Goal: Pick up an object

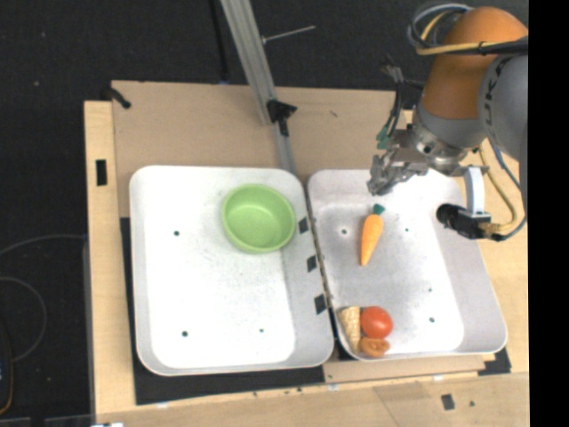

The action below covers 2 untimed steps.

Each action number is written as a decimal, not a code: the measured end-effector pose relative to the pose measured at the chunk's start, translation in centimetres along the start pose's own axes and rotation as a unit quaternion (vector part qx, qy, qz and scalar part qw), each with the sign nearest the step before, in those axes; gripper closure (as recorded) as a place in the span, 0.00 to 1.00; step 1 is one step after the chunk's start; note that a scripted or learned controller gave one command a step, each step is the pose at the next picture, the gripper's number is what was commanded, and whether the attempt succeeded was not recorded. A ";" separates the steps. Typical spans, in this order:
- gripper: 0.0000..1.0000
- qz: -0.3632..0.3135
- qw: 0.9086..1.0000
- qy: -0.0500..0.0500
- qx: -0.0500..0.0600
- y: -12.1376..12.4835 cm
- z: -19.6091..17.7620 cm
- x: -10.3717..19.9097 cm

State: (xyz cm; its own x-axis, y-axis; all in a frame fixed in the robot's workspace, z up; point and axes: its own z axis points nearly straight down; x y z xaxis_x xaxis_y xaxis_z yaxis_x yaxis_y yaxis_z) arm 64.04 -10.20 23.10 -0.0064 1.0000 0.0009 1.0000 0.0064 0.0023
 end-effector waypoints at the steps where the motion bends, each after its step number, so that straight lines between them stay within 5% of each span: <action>1: 1.00 -0.001 1.000 0.000 0.001 -0.8 -0.4 6.2; 2: 1.00 -0.001 1.000 0.001 0.000 -1.4 -1.7 11.6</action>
State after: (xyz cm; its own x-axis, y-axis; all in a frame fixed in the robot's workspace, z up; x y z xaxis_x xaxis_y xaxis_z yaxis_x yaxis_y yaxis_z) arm 62.51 1.39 24.76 -0.0078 1.0000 0.0022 1.0000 0.0078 0.0026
